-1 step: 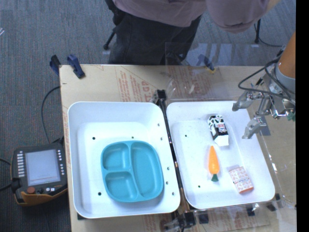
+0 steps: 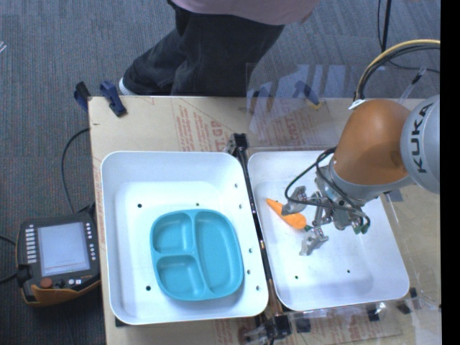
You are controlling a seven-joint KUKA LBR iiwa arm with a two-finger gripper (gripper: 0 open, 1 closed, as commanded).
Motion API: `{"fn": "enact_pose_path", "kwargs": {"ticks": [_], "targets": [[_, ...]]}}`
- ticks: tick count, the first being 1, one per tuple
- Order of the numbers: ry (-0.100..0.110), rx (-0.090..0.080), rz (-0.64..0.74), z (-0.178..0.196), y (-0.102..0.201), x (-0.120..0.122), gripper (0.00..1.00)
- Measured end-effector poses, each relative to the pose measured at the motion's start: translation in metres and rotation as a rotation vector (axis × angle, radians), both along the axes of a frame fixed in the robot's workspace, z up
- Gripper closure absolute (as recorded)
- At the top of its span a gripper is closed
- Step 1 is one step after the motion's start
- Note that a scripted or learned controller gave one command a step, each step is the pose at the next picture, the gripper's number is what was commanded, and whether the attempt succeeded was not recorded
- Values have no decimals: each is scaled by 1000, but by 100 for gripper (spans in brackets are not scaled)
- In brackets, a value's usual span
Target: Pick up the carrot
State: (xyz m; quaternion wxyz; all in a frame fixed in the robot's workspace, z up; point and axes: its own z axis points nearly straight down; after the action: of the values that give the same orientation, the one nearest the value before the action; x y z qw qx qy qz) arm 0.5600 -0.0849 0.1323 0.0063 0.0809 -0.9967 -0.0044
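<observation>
Tapered orange carrot lies seemingly touching the metal gripper.

One fixed camera looks down at a slant on both bins from overhead.

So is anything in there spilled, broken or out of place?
Nothing stands out. The carrot lies whole on the floor of the right bin, beside the hand. The blue plate sits flat in the left bin, turned a little off square, with no spill on it.
</observation>
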Motion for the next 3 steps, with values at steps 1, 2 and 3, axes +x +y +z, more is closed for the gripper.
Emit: {"fn": "enact_pose_path", "kwargs": {"ticks": [1, 2, 3], "targets": [[-8, -6, -139, -47, -15, -1, 0], [-8, -9, -430, -46, -2, -57, 0], [-10, -10, -536, -45, 4, -26, 0]]}}
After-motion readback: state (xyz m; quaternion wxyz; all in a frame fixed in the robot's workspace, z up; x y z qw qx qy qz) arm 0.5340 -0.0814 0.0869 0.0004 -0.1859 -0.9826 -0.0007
